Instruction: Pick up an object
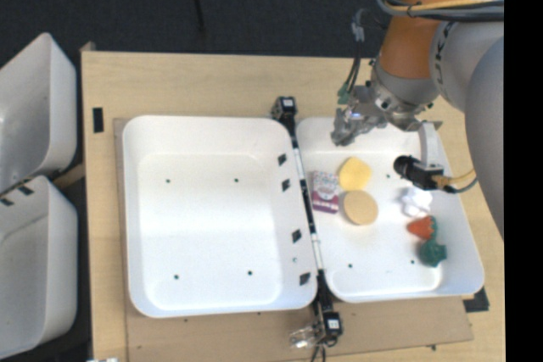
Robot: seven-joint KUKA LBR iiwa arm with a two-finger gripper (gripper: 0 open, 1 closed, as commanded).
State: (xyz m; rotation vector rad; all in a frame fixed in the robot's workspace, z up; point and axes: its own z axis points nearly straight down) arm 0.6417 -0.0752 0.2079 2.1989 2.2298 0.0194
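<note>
The gripper (pixel 348 131) hangs over the far left corner of the right bin (pixel 382 280), above and just behind the yellow round piece (pixel 355 174). Nothing shows between its fingers. A tan round disc (pixel 361 207) lies just in front of the yellow piece. A small purple-and-white packet (pixel 324 190) rests by the bin's left wall. On the right side lie a white crumpled object (pixel 416 200), a red-orange piece (pixel 421 225) and a dark green piece (pixel 432 253).
The left bin (pixel 204 216) sits beside the right one, split from it by a rail with black clips (pixel 299 182). A black cable fitting (pixel 413 169) hangs off the arm above the white object. The wooden bench (pixel 212 80) runs behind both bins.
</note>
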